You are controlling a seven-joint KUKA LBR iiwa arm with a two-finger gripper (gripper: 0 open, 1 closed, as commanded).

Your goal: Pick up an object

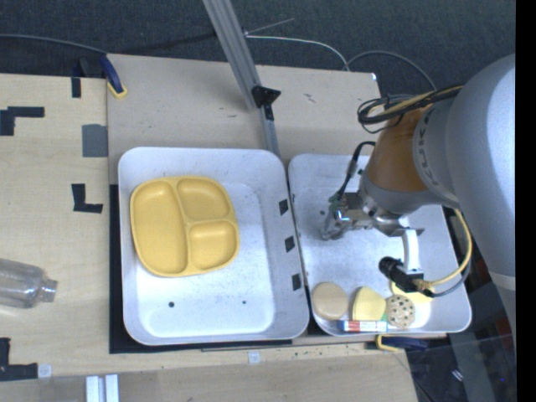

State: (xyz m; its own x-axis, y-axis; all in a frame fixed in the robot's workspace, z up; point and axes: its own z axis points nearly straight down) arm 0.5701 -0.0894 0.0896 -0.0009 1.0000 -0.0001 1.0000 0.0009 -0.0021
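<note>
Below, glossy yellow sectioned plate [184, 224] fills smooth white bin [142, 308].

Bulky grey arm [481, 132], orange wrist band, black and yellow cables, small, perhaps metallic hand [335, 223]

I had my arm [469, 141] reaching in from the right, bent down steeply with the orange band sitting just above the wrist. My gripper [333, 224] was pointed down and low, hanging out toward the left.
</note>
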